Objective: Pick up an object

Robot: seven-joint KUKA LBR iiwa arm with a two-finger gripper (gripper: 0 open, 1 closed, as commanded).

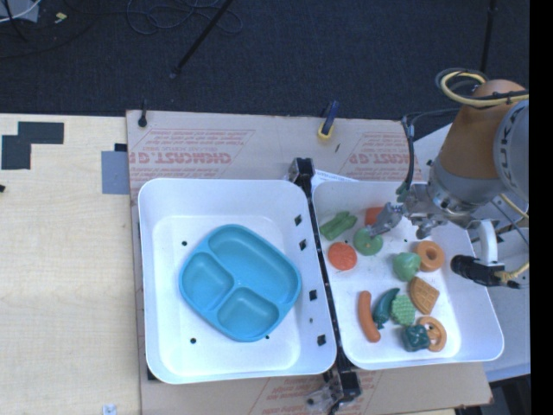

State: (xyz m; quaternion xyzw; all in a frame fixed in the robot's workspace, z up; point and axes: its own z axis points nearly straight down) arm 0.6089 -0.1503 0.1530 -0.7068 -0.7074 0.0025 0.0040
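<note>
Hand (386, 217): over right bin (484, 335), finger state cannot tell. Green round toy (368, 243) at its 7 o'clock, red piece (374, 215) just beside. Risk: crowding, fingers nudge neighbour, grasp slips.

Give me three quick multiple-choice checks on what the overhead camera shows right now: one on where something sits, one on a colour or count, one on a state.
1. Where is the blue tray?
A. left bin
B. right bin
C. on the cardboard outside the bins

2. How many compartments does the tray have?
A. one
B. three
C. six

3. How does the tray lie?
A. flat, open side up
B. flipped over
C. propped on the bin wall

Answers:
1 A, it rests on the floor of the left bin.
2 B, three hollows show in its top.
3 A, the hollows face the camera and it sits level.
</note>
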